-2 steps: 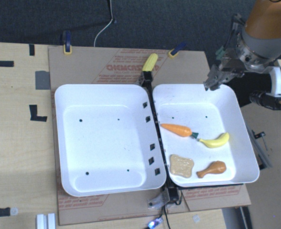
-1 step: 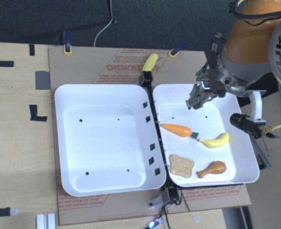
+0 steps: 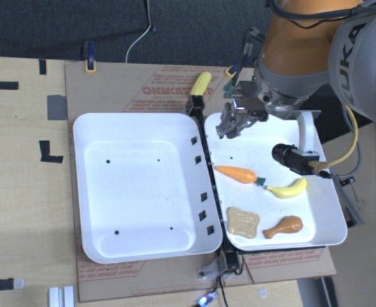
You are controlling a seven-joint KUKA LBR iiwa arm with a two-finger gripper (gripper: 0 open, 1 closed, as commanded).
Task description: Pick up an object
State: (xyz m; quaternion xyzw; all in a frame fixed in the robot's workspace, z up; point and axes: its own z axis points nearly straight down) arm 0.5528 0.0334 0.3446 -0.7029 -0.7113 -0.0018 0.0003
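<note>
The right bin (image 3: pixel 316 235) holds an orange carrot (image 3: pixel 236 174), a yellow banana (image 3: pixel 288 188), a tan slice of bread (image 3: pixel 242 222) and a brown drumstick (image 3: pixel 284 226). My gripper (image 3: pixel 227 129) hangs over the back left part of this bin, above and behind the carrot, apart from it. Nothing shows between its fingers. The left bin (image 3: pixel 86 133) lies beside it.
A yellow-handled clamp (image 3: pixel 199 88) sits at the back where the two bins meet. Black clips run along the divider (image 3: pixel 204 184) between the bins. Cardboard and the wooden bench surround both bins.
</note>
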